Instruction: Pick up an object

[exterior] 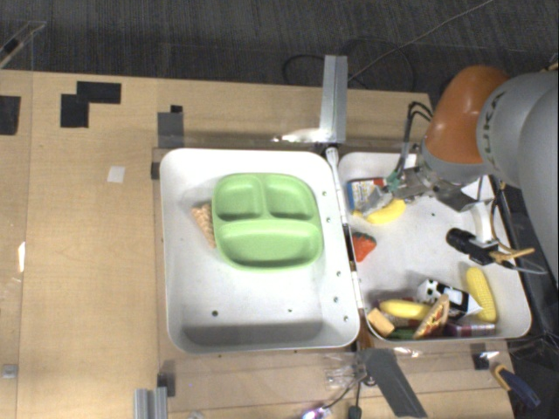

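My gripper (pixel 400 183) hangs low over the back left part of the right bin (pixel 515 321). Its tip is right beside a small yellow banana (pixel 387 212), which lies on the bin floor just in front of it. A blue and white packet (pixel 364 190) lies to the gripper's left. No object shows between the fingers.
A red toy (pixel 362 248) lies by the wall between the bins. Along the right bin's front edge are a second banana (pixel 402 308), a pizza slice (pixel 432 318), a bread piece (pixel 378 322) and a corn cob (pixel 481 292). The left bin (pixel 253 321) holds a green divided plate (pixel 265 219) and a brown wafer (pixel 203 223).
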Robot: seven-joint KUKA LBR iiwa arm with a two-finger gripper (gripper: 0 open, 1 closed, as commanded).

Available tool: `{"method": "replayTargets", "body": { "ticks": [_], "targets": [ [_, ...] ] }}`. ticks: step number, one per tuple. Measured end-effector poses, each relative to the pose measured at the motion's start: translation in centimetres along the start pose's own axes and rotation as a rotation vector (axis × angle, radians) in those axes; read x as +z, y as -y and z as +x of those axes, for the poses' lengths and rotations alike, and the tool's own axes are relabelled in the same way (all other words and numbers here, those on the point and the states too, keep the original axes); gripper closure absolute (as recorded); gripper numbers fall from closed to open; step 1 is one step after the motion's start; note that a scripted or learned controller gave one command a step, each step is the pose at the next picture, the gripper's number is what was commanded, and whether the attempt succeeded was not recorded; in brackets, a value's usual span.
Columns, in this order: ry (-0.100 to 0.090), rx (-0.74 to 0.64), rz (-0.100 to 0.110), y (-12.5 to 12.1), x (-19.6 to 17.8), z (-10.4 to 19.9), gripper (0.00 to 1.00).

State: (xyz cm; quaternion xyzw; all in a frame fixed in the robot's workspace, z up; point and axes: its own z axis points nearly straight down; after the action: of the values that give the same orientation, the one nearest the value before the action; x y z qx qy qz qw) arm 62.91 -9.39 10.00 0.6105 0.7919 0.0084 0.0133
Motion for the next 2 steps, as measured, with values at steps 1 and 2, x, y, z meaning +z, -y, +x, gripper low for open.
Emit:
{"method": "replayTargets", "body": {
  "ticks": [1, 2],
  "targets": [
    [0.001, 0.001, -0.006, -0.3, -1.0, 0.0, 1.0],
    [-0.009, 0.057, 0.025, -2.0, -9.3, 2.3, 1.0]
  ]
}}
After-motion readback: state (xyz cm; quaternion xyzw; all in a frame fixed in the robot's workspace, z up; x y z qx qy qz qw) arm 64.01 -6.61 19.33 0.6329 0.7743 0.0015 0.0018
